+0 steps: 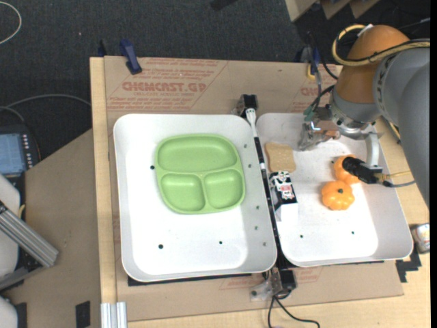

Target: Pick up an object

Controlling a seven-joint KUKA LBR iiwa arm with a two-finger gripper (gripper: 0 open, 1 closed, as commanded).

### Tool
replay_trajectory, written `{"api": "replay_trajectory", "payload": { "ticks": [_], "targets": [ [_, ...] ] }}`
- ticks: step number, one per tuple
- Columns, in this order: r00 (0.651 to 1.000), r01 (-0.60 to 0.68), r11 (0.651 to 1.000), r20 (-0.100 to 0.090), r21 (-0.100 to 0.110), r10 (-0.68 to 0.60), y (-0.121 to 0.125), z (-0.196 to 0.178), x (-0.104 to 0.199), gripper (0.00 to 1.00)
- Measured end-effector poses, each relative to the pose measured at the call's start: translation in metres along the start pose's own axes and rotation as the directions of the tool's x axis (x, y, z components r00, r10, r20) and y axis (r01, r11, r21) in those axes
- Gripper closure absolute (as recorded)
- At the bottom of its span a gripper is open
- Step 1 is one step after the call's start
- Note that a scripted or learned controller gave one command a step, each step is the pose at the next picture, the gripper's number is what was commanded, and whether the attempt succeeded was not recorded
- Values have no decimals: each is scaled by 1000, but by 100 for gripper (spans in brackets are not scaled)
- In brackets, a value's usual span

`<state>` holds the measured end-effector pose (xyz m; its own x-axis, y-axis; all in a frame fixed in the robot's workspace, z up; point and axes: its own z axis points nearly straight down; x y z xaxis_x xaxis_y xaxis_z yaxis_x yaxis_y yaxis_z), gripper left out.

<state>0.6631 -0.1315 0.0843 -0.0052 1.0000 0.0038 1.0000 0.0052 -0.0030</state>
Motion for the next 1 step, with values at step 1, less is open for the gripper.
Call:
{"api": "replay_trajectory", "payload": {
  "ticks": [1],
  "targets": [
    [1000, -6, 1000, 2, 3, 5, -45, 0, 23, 100]
  ]
}}
